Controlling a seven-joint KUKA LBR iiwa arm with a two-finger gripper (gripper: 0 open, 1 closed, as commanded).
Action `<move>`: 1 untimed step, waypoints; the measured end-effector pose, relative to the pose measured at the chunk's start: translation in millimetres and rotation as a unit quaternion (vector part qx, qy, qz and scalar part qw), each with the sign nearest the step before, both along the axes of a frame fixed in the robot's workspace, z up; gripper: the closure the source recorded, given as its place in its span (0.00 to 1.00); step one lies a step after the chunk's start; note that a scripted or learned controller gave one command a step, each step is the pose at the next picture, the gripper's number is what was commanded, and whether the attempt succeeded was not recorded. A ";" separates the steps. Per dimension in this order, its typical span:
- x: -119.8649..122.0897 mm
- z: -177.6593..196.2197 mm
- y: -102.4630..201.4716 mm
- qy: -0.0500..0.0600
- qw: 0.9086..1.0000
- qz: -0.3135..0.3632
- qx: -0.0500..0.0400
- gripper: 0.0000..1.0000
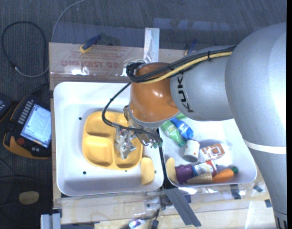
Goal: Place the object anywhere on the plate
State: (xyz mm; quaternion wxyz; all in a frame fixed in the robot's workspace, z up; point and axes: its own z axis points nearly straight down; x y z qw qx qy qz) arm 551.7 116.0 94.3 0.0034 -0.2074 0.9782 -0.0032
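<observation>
The grey arm (260,94), smooth and rounded, fills the right of the frame. Its glossy orange band (153,97) sits at centre, with black and yellow cables looped over it. Below the band, the metal gripper (125,144) hangs over the plate (100,144), low above its right compartment. Whether the claw is apart or together cannot be told, and nothing can be made out in it.

The plate is yellow plastic, rounded and split into compartments. It lies in the left bin (69,104), a shallow white tray. A pale yellow piece (146,170), soft-edged, lies on the bin floor just off the plate's lower right corner.

The right bin (246,168) holds a jumble: a green bottle (173,131), a white cup (191,150), a purple piece (183,172) and a carrot (223,175).

Brown cardboard (88,61) lies beyond the bins. A handheld screen (34,125) rests on dark carpet (136,4) at far left.
</observation>
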 end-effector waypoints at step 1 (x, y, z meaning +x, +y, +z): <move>3.8 1.2 -1.9 -0.007 1.000 -0.003 0.001 0.00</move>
